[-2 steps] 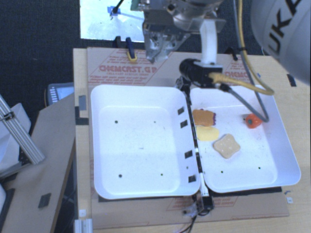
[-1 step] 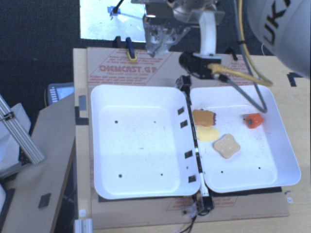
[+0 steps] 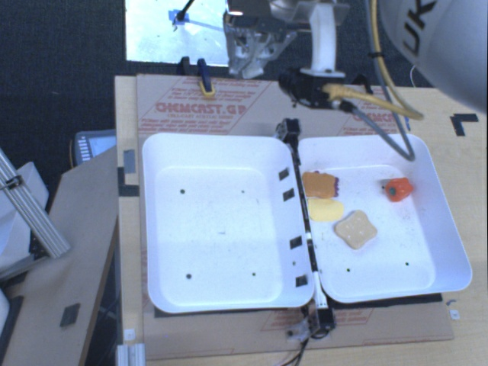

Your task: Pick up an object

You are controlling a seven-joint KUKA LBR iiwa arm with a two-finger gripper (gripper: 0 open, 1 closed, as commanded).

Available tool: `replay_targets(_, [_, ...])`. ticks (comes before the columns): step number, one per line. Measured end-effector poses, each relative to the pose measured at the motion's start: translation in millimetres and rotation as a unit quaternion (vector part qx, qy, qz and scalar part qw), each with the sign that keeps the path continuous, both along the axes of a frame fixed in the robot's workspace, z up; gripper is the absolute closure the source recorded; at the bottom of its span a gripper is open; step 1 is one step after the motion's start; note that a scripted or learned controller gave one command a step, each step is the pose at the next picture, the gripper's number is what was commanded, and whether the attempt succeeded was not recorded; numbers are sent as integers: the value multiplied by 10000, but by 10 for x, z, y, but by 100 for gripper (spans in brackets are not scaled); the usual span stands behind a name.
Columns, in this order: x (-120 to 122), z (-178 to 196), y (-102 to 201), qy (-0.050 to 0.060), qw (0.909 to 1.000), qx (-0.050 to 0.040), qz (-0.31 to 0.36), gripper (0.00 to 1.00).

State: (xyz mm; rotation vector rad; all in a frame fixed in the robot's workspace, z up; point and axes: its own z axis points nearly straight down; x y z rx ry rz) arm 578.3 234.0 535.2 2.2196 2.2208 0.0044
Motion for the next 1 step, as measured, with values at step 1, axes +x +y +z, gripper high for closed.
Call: replay_targets(1, [-6, 0, 3, 4, 10000, 1, 9, 0])
